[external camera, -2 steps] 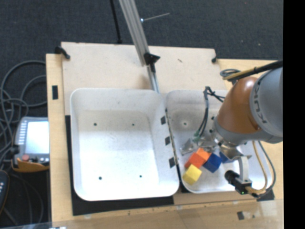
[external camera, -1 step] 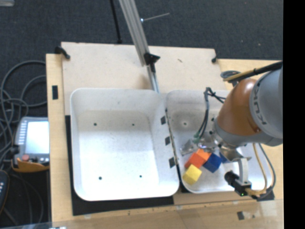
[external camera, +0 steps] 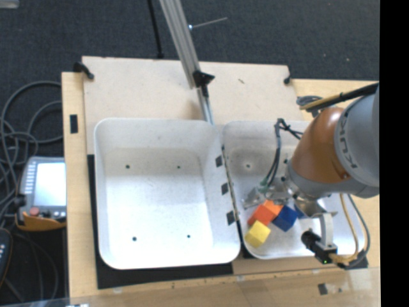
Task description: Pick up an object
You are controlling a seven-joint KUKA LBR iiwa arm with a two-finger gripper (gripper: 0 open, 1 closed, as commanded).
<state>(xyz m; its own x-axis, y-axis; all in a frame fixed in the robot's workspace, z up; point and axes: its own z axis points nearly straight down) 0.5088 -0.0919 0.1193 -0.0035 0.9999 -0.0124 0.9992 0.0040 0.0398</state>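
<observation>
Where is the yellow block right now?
The yellow block lies in the right bin, near its front left corner, touching the orange block.

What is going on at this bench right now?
A grey robot arm with an orange band is reaching from the right down into the right bin. Below its wrist lie an orange block, a blue block and a yellow block, bunched together. Nothing is visibly lifted yet. The left bin sits alongside.
</observation>
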